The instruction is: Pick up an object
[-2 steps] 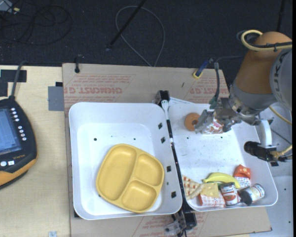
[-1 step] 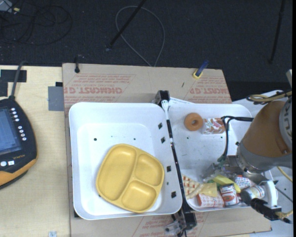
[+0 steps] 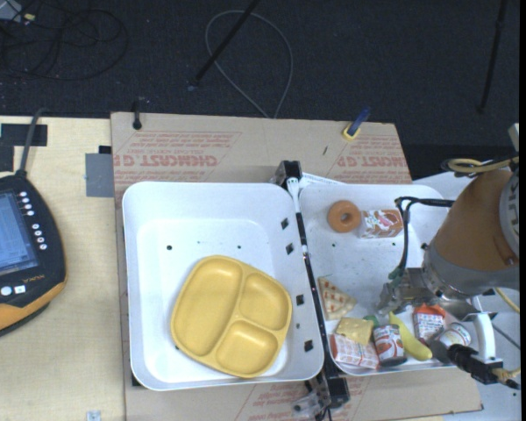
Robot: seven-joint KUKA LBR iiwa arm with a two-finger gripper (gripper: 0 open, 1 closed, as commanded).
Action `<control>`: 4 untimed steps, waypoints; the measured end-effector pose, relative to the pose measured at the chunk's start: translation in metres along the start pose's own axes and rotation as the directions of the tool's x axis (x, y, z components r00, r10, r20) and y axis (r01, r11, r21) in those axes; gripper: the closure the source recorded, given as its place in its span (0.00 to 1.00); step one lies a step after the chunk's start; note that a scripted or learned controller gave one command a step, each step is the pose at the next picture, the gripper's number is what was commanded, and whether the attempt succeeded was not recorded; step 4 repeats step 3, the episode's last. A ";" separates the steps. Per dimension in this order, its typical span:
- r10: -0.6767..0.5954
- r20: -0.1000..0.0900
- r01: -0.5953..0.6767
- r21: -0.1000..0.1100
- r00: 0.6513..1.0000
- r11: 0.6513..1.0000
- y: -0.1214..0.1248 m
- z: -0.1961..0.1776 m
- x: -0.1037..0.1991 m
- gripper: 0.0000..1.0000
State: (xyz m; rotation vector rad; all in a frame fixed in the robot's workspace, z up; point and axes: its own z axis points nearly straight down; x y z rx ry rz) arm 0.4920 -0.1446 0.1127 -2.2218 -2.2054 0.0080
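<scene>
Arm's orange band (image 3: 478,222) sits highest, nearest the camera, wrist over the right bin (image 3: 368,196) with the gripper (image 3: 401,296) low above the front pile: waffle (image 3: 336,298), cheese wedge (image 3: 353,329), snack packet (image 3: 355,352), can (image 3: 388,344), banana (image 3: 412,340); donut (image 3: 343,216) sits apart at the back, yellow divided plate (image 3: 232,314) in the left bin (image 3: 149,209). Risk: the pile is packed tight, so a close could pinch two items or skid off the can. The wrist hides the tips, so can't tell grip state or target.

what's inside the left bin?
The left bin holds one yellow divided tray with three compartments showing nothing in them. The bin floor beneath the tray is covered.
</scene>
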 end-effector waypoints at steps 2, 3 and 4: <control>-0.012 0.007 0.012 -0.021 1.000 1.000 0.107 -0.083 0.006 0.00; -0.009 0.001 0.009 -0.001 1.000 1.000 0.070 -0.055 0.039 0.00; -0.009 0.001 0.009 -0.001 1.000 1.000 0.070 -0.055 0.039 0.00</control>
